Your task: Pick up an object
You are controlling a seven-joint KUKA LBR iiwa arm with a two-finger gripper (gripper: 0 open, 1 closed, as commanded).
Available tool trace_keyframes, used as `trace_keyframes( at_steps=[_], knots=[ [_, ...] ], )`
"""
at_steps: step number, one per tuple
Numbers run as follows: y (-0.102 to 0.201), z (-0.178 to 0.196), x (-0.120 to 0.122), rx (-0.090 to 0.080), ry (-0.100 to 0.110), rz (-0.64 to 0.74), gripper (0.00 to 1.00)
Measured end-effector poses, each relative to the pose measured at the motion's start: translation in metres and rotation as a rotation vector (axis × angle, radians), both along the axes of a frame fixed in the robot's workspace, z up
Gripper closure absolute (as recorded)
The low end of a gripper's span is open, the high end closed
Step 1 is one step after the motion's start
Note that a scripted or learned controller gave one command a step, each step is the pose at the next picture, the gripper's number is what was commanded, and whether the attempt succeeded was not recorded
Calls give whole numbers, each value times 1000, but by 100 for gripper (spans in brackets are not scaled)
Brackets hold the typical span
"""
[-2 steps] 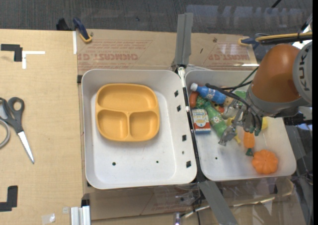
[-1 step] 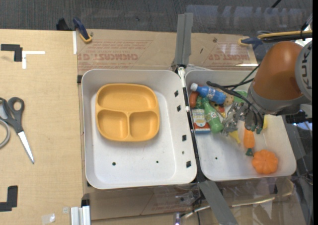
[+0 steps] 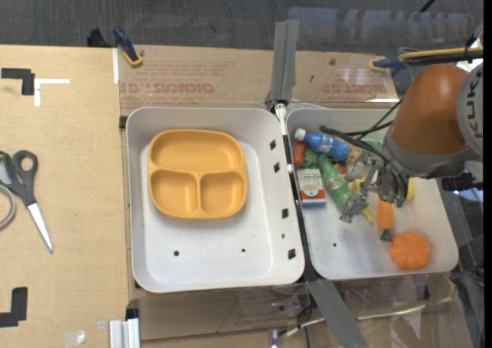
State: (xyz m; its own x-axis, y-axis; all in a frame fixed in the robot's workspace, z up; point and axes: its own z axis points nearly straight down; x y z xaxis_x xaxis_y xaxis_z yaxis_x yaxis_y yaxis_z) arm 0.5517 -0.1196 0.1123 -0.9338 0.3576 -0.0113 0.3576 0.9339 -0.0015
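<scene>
on the bench at far left lies one pair of scissors with grey handles, well apart from both bins. next comes the left bin, holding one yellow divided plate with three compartments, set toward the bin's upper left. a grey divider runs up between the two bins.

the right bin holds the clutter: one small carton near its left wall, one blue-capped bottle lying above it, one green bottle-like item just right of the carton, one orange carrot-shaped piece, and one orange pumpkin near the lower right corner. other small items sit packed at the top of the pile, too tangled to count.

the gripper hangs low over the middle of the right bin, tilted, its metal fingers pointing down-left. the green item lies just to its left, the carrot piece just to its right, the pumpkin further down-right and apart. i cannot tell how far the fingers are apart, and nothing shows clearly between them
</scene>
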Motion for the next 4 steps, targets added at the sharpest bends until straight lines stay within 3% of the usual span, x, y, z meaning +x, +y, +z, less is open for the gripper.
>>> trace_keyframes(
  at_steps=[1, 2, 3, 4],
  knots=[
    [6, -20, -7, 6, 8, -115, 0],
    [3, -19, 28, 6, 5, -250, 0],
    [-28, -20, -22, 6, 8, -248, 0],
    [-28, -11, -21, 6, 6, -246, 100]
  ],
)
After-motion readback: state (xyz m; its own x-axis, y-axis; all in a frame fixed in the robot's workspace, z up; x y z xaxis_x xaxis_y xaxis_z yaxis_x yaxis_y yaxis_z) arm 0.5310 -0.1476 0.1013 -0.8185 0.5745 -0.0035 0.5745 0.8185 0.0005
